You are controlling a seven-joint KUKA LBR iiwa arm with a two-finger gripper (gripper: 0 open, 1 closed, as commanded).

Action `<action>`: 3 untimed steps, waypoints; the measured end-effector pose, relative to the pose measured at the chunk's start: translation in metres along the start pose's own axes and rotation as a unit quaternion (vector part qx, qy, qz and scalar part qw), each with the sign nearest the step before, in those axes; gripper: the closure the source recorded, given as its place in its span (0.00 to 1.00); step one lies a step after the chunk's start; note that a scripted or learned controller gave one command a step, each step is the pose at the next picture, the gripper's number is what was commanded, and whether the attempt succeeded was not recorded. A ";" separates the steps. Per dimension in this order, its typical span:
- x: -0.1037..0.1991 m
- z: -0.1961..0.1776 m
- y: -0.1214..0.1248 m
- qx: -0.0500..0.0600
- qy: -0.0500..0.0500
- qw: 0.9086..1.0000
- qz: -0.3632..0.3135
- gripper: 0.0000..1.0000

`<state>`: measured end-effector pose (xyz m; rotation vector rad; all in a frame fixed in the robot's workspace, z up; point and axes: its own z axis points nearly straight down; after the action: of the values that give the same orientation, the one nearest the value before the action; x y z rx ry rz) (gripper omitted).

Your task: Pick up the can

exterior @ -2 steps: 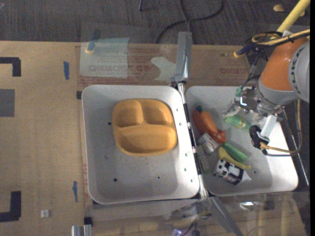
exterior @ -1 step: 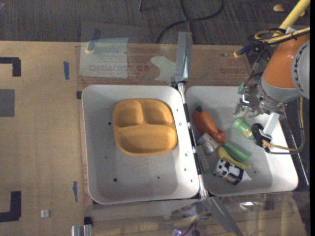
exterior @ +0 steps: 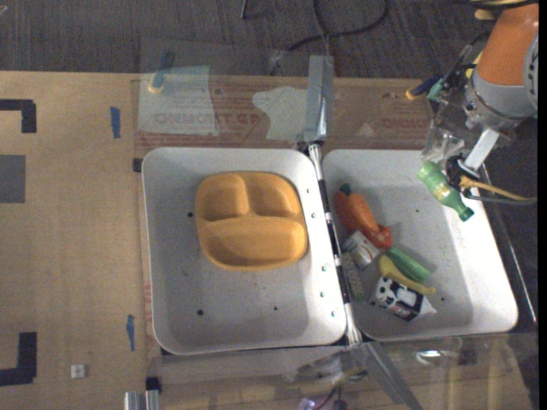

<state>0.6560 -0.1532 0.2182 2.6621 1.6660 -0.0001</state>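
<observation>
Right bin (exterior: 466, 267): centre and right half lie open. The can (exterior: 360, 250) sits crowded at the left wall, with the orange carrot toy (exterior: 363, 216) close above, the yellow-green toy (exterior: 405, 267) just beside and the black-and-white carton (exterior: 398, 298) close below. A green bottle (exterior: 444, 188) blocks the upper right rim. Left bin (exterior: 239, 310): an orange tray (exterior: 250, 220) fills the upper middle.

Robotics lab, plywood bench (exterior: 68, 254) w/ black tape marks (exterior: 28, 118), 2 white bins (exterior: 171, 301), robot arm (exterior: 510, 54), carpet floor (exterior: 128, 15).

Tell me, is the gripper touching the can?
Apart: the camera view shows bare floor of the right bin between the gripper and the can.
</observation>
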 end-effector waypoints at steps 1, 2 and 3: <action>0.042 -0.096 -0.019 -0.001 0.000 1.000 -0.029 1.00; 0.037 -0.172 -0.005 -0.001 0.000 0.993 -0.119 1.00; 0.047 0.028 -0.010 0.000 0.000 0.988 -0.153 1.00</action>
<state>0.6673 -0.1069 0.1902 2.3772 2.0529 0.0006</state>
